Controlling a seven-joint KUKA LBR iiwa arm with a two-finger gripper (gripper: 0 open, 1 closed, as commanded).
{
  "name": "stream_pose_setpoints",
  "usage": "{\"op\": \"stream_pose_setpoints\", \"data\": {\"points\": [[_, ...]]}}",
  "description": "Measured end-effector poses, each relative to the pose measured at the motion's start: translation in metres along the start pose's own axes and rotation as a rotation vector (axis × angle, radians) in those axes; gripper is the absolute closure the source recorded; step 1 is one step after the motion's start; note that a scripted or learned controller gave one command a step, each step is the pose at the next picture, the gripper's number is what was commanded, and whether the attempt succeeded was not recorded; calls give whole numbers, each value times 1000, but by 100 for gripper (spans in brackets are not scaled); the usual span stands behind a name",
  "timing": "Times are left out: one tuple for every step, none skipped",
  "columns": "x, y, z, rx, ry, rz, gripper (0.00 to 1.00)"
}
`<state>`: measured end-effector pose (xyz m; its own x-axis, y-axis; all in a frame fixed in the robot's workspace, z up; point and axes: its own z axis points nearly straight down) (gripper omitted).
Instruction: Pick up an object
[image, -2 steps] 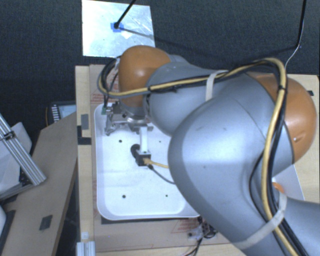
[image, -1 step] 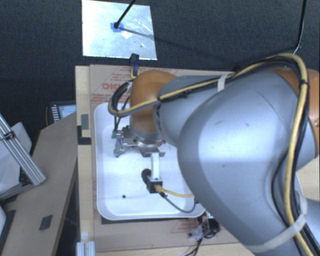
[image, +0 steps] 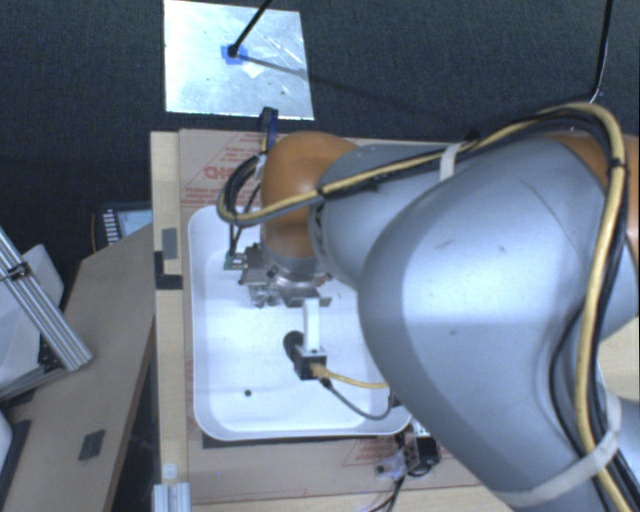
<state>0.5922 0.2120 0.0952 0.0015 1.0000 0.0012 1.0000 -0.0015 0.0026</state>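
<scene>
My gripper (image: 268, 288) hangs over the upper middle of the left white bin (image: 215, 400), close to its floor. The orange band and the grey wrist sit right above it and hide what lies beneath. A tiny dark speck (image: 248, 392) rests on the bin floor near the front. The big grey arm (image: 480, 310) covers the right part of this bin and everything to its right.
The bin sits on a cardboard sheet (image: 205, 165) on the wooden bench (image: 110, 330). A shiny metal plate (image: 238, 60) lies at the back. An aluminium rail (image: 40, 310) leans at the far left.
</scene>
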Motion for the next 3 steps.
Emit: {"op": "stream_pose_setpoints", "data": {"points": [[0, 0, 0, 0, 0, 0, 0], [24, 47, -123, -13, 4, -7, 0], [24, -28, -226, -5, 5, -9, 0]]}}
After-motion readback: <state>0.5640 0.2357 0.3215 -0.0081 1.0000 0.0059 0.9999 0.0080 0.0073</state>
